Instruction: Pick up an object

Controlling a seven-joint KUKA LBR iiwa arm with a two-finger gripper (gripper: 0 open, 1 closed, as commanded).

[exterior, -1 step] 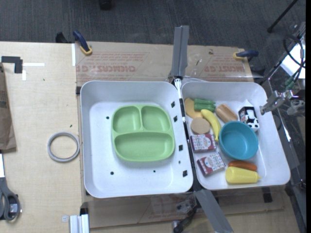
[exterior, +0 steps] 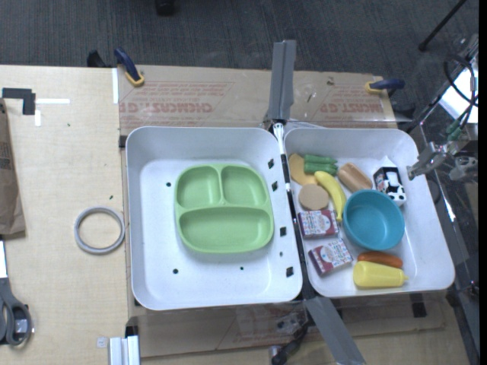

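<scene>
— Pincer [exterior: 428,163], where? 
— Far right, above the outer rim of the right bin [exterior: 426,226], level with the bin's back half. Small, metallic, caught among cables. Cannot tell whether it is clenched or released. Nothing visibly in it.

— Nearest item? 
— Black-and-white box [exterior: 389,185], cow-patterned, just inside that rim, near the pincer but apart from it.

— Rest of the right bin? 
— Back row: green vegetable [exterior: 319,163], a yellow piece [exterior: 302,176] under it, banana [exterior: 331,191] running diagonally, bread roll [exterior: 354,177] just beside the banana. Round tan disc [exterior: 313,197] touching the banana's left side. Blue bowl [exterior: 373,219] upright in the middle, its rim meeting the banana's tip. Two red cartons left of the bowl: upper carton [exterior: 317,223], lower carton [exterior: 330,257], lying flat, slightly skewed. Front: red sausage [exterior: 379,259] resting along the top of a yellow bottle [exterior: 378,277], possibly mustard; too small to be sure.

— Left bin [exterior: 144,226]? 
— One green divided plate [exterior: 224,207], three compartments, flat, roughly centred.

— Outside the bins? 
— Pale wooden surface [exterior: 68,150]. Tape ring [exterior: 100,229] left of the left bin, well apart from it. Brown paper bag [exterior: 9,181] at the left edge. Scissors [exterior: 14,322] in the lower left corner. Two clamps on the cardboard behind the bins: left clamp [exterior: 129,66], right clamp [exterior: 384,87].
</scene>
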